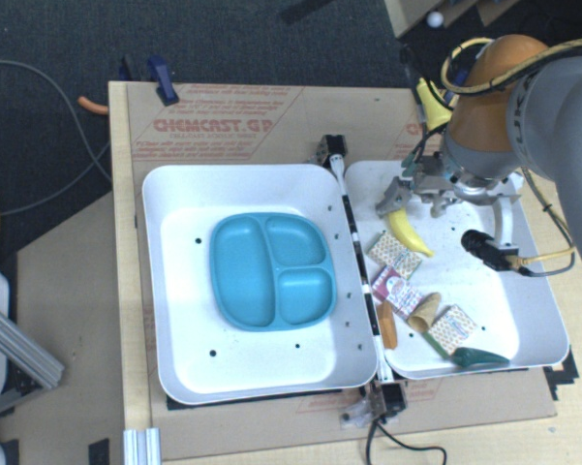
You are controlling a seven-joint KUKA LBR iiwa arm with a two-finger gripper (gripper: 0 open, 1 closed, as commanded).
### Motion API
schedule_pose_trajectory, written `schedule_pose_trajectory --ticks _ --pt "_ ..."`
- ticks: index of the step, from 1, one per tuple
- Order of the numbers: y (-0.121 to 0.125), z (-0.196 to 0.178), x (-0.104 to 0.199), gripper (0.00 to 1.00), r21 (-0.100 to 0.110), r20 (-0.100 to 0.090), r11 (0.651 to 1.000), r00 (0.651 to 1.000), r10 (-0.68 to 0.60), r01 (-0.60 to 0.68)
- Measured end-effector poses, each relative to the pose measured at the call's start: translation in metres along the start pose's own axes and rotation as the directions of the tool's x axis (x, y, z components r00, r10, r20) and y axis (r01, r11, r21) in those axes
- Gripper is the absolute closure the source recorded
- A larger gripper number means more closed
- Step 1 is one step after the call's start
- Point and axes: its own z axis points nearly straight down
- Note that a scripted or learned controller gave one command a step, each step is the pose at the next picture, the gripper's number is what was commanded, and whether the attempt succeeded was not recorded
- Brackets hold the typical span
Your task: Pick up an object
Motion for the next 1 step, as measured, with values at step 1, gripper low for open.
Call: schedule_pose_trajectory --ticks 1 --pt "0.0192 0.0346 -0.0001 0.00 0.002 0.000 1.000 1.000 -0.002 0.002"
